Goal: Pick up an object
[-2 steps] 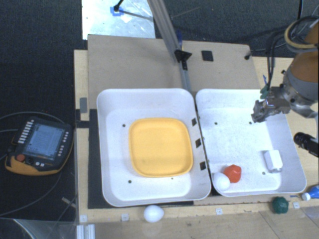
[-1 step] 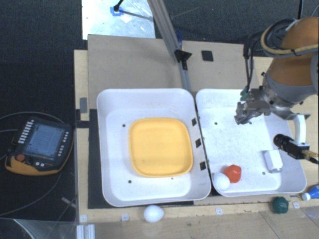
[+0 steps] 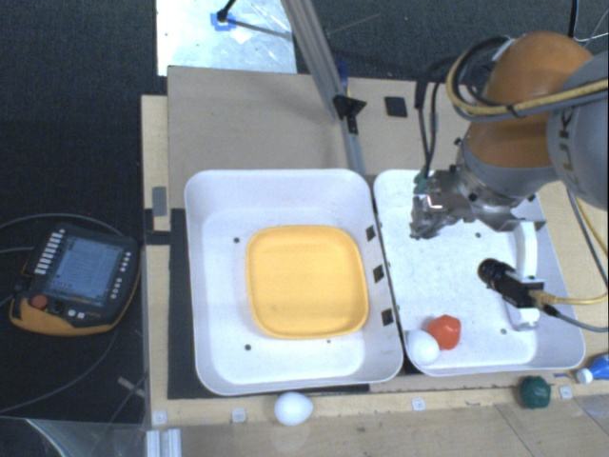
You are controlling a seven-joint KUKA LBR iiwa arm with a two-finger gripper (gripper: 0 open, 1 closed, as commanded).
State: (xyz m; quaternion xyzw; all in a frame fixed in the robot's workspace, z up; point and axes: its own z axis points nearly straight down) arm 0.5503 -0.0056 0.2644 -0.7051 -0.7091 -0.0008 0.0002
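Nearest the lens: arm (image 3: 533, 112) over right bin (image 3: 561, 355); gripper (image 3: 425, 219) at bin's upper left, grip state unreadable; yellow plate (image 3: 306, 280) in left bin (image 3: 214, 284); red object (image 3: 443, 330) touching white ball (image 3: 422, 347) at right bin's front edge, well apart from gripper.

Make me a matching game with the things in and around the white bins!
Things:
1. yellow plate
2. red object
3. green ball
4. white egg

Places:
A. on the bench, in front of the left bin
B. in the right bin, beside a white ball
C. in the left bin
D. on the bench, by the right bin's front corner

Pairs: 1-C, 2-B, 3-D, 4-A
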